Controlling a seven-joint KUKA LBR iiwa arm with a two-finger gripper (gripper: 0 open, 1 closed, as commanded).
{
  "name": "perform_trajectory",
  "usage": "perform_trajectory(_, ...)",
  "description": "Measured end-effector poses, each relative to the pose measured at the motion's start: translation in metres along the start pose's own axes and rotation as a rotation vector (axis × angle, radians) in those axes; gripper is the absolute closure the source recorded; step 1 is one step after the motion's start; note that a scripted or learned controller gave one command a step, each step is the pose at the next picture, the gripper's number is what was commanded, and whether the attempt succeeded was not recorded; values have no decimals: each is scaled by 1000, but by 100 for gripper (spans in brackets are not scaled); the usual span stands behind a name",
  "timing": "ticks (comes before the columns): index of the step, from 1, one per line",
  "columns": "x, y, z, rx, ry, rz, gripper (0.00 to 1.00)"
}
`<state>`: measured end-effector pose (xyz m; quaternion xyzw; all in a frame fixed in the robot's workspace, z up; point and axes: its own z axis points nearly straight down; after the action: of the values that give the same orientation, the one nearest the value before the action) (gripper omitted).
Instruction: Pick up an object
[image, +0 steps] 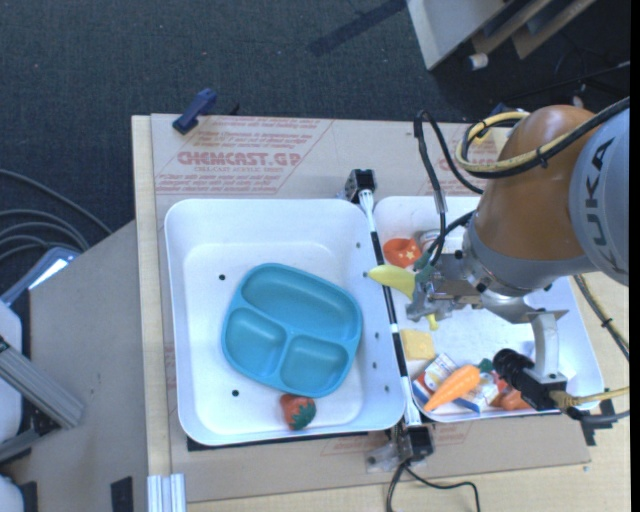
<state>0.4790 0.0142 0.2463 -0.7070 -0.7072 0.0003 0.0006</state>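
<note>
My gripper (427, 298) hangs over the left part of the right bin (590, 350), under the grey and orange arm. A yellow banana-shaped piece (391, 278) lies right at the gripper's left side, against the bin's left wall. A red tomato (402, 250) sits just behind it. A pale yellow block (417, 345) lies in front of the gripper. An orange carrot (453, 384) rests on small colourful packets (497, 397) at the bin's front. The arm hides the middle and back of this bin.
The left bin (190, 300) holds a blue divided plate (291, 328) and a red strawberry-like piece (297, 410) near its front wall. A blue clip (193, 110) lies on the cardboard behind the bins.
</note>
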Motion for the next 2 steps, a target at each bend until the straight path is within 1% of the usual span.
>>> perform_trajectory(1,42,0,25,3,0,0,100)
perform_trajectory(2,74,0,-9,0,0,-1,100)
